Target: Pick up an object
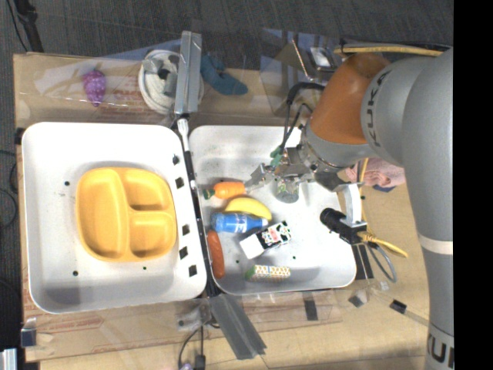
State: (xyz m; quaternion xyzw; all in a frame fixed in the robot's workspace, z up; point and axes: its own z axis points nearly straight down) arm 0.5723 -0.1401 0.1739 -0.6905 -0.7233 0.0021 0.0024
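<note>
In the right-hand shallow white bin (pixel 323 264) a cluster lies left of centre: an orange carrot-shaped toy (pixel 228 190), a yellow plastic banana (pixel 248 206) just below it, a blue bottle (pixel 235 223), a black-and-white printed box (pixel 266 239), a reddish sausage-shaped toy (pixel 216 254) and a flat patterned packet (pixel 271 271). The end effector (pixel 286 177) sits low in this bin just right of the carrot, over a small greenish see-through thing (pixel 286 192); whether it is spread or pinching cannot be told. The left white bin (pixel 46 284) holds a yellow divided plastic tray (pixel 127 211), well apart.

Pincer (pixel 286 177) hangs above banana (pixel 248 205) in right bin (pixel 323 264).
</note>
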